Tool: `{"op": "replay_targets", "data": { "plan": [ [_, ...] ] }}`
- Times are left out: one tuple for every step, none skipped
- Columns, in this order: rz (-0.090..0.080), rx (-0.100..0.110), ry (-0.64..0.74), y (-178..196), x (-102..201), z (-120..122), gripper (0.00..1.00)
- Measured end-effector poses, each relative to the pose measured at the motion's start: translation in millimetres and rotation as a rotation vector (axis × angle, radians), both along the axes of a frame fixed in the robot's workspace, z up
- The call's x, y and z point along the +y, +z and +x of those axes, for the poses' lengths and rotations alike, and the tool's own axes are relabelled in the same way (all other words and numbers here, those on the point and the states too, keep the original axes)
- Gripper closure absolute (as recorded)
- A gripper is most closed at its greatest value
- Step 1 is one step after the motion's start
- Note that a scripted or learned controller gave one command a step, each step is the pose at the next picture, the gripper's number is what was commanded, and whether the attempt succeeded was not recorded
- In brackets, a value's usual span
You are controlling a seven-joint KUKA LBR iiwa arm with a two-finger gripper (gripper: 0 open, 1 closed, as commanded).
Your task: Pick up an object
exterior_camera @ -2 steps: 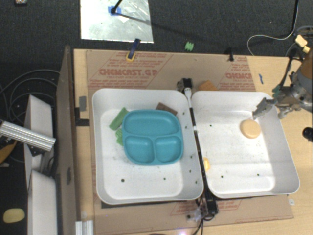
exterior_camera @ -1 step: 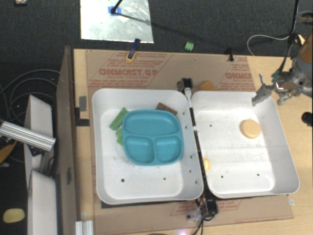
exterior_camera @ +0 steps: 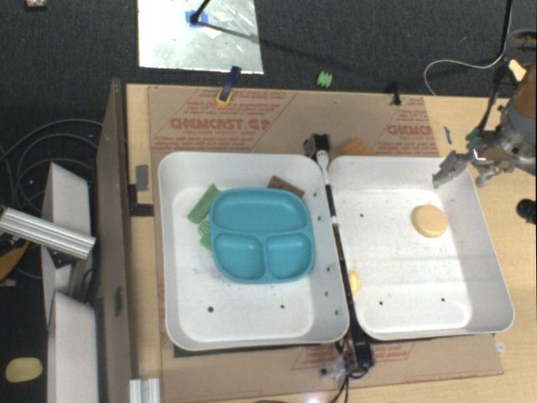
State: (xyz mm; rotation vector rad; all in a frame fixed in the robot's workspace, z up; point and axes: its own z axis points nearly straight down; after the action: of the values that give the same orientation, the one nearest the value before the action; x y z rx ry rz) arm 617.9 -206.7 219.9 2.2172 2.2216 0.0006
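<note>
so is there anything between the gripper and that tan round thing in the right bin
No. In the camera view, bare white bin floor separates the gripper from the tan round object.

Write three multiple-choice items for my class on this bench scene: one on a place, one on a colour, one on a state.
1. Where does the round tan disc lie?
A. in the right white bin
B. in the left white bin
C. on the cardboard

2. What colour is the three-compartment plastic plate?
A. red
B. blue
C. yellow

3. How does the tool stand to the disc?
A. apart from it, at the right bin's far right corner
B. pressing on top of it
C. lifting it over the left bin

Answers: 1 A, the disc rests on the right bin's floor. 2 B, the plate is plainly blue. 3 A, bare bin floor shows between tool and disc.
</note>
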Motion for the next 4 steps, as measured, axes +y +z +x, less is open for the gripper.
{"op": "replay_targets", "data": {
  "plan": [
    [0.000, 0.000, 0.000, -18.8, 0.5, -3.0, 0.00],
    [0.002, 0.004, 0.000, -86.8, 1.1, 0.8, 0.00],
    [0.001, 0.002, 0.000, -125.7, 0.7, -6.8, 0.00],
    [-0.001, -0.007, 0.000, -110.6, -0.1, -4.0, 1.00]
  ]
}}
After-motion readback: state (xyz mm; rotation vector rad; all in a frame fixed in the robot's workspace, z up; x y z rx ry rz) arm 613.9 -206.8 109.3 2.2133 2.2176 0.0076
